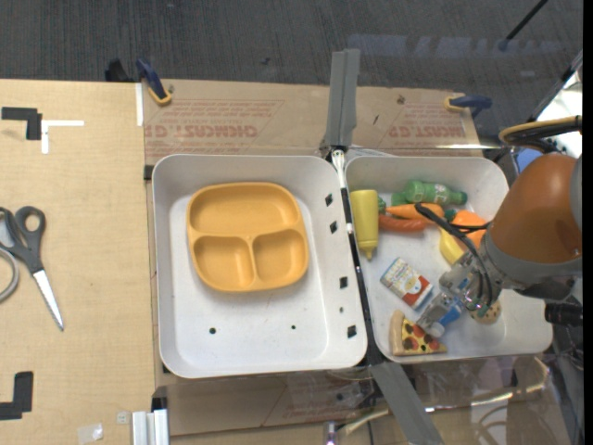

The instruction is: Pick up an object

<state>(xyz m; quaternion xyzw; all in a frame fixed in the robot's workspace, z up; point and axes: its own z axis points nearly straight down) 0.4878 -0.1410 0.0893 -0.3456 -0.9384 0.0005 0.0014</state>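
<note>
Looks like a robotics lab bench: taped-down cardboard [278, 119], spring clamps [153, 80], scissors [35, 258], two white bins [167, 248] full of toy food [414, 334].

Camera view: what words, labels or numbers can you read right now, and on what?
"CHEMICAL GE...", upside down and faint, on the brown cardboard sheet behind the left white bin.
Similar print on the cardboard behind the right white bin: too blurred.
Small red-and-white carton: print too small.
</note>
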